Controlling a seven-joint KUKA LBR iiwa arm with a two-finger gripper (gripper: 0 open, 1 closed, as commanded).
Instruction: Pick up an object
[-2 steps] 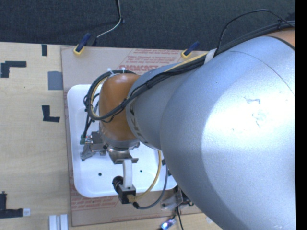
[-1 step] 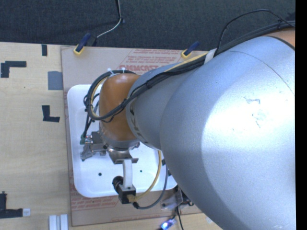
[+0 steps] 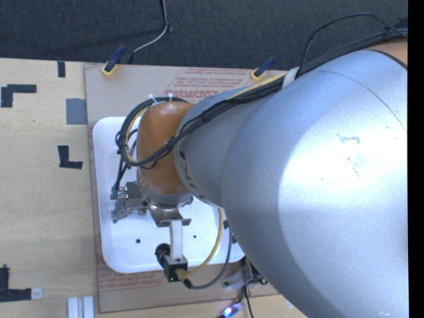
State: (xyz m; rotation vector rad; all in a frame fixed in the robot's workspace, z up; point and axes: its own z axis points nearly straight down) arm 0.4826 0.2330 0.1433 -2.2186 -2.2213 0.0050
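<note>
My grey arm reaches in from the right and covers most of the view. Its orange band point(image 3: 162, 151) hangs over the left white bin point(image 3: 106, 177). Below the band, the gripper point(image 3: 128, 205) sits low over the bin's left half, close to the floor. Its metal parts are bunched together and seen from above. The arm hides the middle and right of this bin, and what lies under the gripper is hidden too.
The bin stands on a brown cardboard sheet point(image 3: 218, 81) held by two blue and yellow clamps point(image 3: 114, 59) at the back. Two small dark dots point(image 3: 138, 240) mark the bin floor near the front. Wooden bench with black tape marks point(image 3: 66, 158) lies to the left.
</note>
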